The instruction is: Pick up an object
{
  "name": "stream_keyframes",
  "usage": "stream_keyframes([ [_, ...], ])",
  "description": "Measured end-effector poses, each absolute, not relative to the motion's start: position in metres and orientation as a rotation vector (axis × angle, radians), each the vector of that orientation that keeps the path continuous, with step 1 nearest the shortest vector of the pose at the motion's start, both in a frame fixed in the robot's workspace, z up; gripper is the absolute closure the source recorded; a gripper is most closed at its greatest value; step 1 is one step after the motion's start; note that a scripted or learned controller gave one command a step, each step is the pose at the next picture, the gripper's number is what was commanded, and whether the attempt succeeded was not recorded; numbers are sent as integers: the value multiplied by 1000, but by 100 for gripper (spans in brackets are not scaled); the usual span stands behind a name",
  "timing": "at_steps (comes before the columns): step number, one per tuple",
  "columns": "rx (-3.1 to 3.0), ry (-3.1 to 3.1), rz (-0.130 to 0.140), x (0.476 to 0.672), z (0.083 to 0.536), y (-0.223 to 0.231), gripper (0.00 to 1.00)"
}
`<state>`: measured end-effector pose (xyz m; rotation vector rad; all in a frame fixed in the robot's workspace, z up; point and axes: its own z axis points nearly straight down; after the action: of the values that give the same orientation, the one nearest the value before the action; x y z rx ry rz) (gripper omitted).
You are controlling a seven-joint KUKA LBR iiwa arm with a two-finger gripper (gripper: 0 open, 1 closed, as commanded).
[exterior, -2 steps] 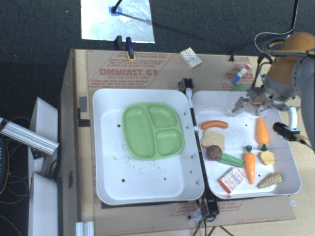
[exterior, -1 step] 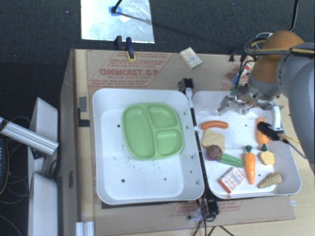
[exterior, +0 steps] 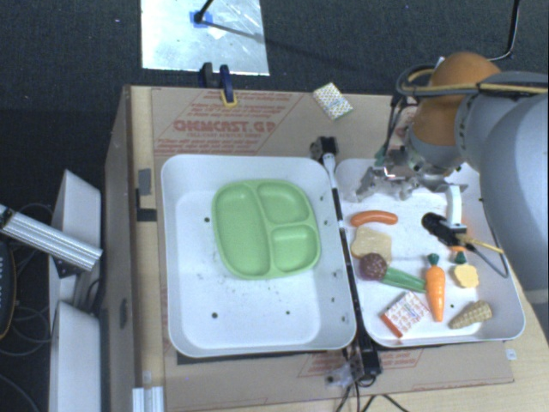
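Observation:
My gripper (exterior: pixel 385 184) hangs low over the far left part of the right bin (exterior: pixel 506 303), with the grey arm coming in from the right. Its two fingers stand apart with nothing between them. An orange-red sausage (exterior: pixel 375 218) lies just in front of it, not touching. Closer to the front lie a tan bread slice (exterior: pixel 371 244), a dark red ball (exterior: pixel 372 267), a green piece (exterior: pixel 403 278), a carrot (exterior: pixel 436 290), a yellow piece (exterior: pixel 465 276), a red and white packet (exterior: pixel 405 313) and a pale cone (exterior: pixel 470 315).
The left bin (exterior: pixel 193 316) holds a green divided plate (exterior: pixel 264 228). A rim runs between the two bins (exterior: pixel 341 230). A small patterned block (exterior: pixel 332 100) lies on the cardboard behind the bins.

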<state>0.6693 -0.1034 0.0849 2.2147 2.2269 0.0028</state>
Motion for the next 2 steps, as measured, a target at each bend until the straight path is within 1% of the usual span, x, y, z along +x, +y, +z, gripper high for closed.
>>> stream_keyframes([
  [1, 2211, 2227, 5, 670, 96, -104, 100],
  [2, 2211, 2227, 5, 670, 96, -104, 0],
])
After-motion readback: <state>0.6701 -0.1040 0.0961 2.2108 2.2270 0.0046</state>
